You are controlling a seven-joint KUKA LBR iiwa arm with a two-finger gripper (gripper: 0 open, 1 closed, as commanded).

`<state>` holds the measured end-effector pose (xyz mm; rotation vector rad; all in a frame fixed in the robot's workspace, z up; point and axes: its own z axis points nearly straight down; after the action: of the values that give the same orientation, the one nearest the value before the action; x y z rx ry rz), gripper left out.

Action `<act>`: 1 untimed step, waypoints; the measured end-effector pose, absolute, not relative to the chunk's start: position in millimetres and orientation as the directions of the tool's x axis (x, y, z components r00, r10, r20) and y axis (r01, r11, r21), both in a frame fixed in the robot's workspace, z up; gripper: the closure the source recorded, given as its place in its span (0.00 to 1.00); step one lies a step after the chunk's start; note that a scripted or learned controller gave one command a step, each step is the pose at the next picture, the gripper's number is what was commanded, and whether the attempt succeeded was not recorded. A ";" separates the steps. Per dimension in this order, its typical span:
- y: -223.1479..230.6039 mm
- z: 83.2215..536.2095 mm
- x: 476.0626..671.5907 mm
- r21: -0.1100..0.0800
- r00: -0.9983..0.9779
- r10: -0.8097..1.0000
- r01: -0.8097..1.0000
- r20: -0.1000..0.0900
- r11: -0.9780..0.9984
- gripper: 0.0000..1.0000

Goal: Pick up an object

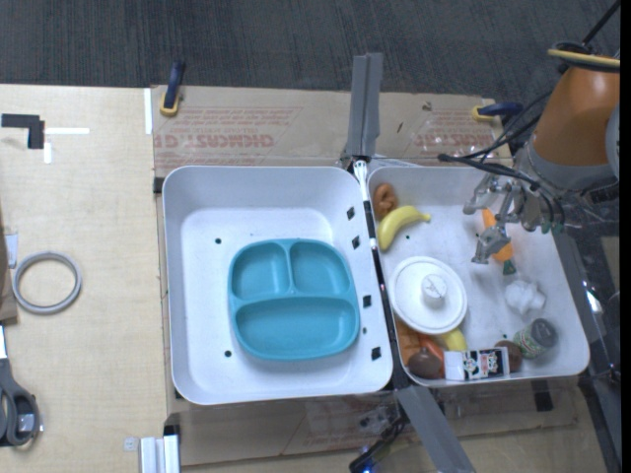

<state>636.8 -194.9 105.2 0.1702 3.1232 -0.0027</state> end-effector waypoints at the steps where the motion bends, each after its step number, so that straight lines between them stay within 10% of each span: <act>1: -196.2 93.1 620.0 0.001 -0.966 0.259 0.259 -0.004 0.966 0.00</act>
<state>620.0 -196.2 93.1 0.4095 3.1106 0.0001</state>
